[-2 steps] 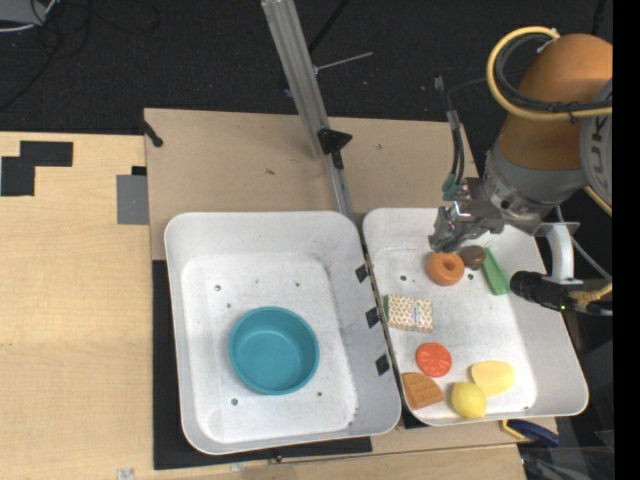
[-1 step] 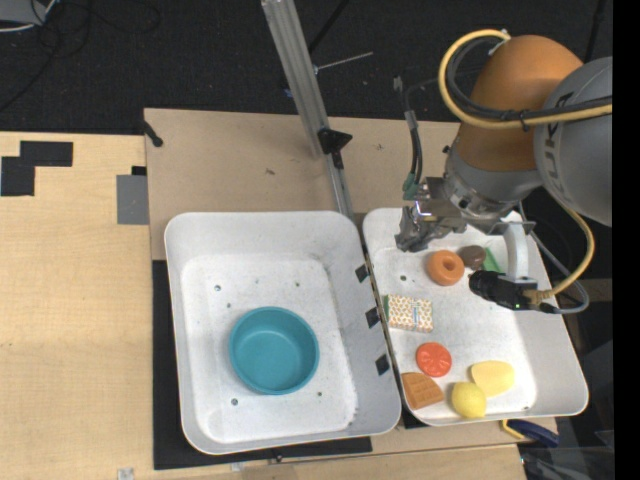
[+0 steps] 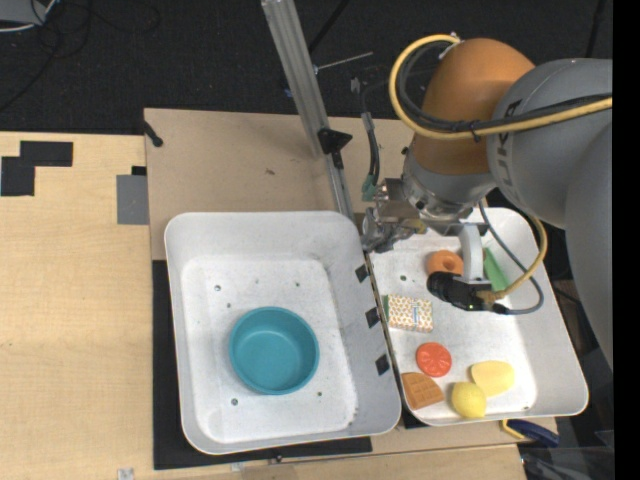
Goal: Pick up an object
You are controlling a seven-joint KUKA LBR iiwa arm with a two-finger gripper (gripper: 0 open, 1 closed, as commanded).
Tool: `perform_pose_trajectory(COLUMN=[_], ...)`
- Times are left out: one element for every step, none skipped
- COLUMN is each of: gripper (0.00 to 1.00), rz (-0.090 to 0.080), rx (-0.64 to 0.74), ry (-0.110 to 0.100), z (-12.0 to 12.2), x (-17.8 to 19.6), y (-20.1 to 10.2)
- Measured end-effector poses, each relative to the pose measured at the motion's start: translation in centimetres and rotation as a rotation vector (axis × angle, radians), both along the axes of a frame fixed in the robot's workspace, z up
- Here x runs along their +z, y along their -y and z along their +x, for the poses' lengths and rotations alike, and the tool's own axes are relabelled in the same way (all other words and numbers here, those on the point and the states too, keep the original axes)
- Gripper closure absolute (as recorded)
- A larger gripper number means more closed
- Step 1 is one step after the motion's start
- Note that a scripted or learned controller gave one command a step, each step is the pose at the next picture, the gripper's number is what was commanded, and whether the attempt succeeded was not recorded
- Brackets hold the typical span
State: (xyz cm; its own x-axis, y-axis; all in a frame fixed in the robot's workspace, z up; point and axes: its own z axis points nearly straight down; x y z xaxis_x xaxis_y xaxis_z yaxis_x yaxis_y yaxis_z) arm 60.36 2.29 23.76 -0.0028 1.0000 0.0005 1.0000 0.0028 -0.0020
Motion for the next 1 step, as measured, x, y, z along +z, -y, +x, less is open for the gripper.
perform_pose_trajectory(gripper=[1.00], rz=[-0.001], rx=[0.000], ry=[0.002], z=[0.81], x=[0.40], y=[-4.42])
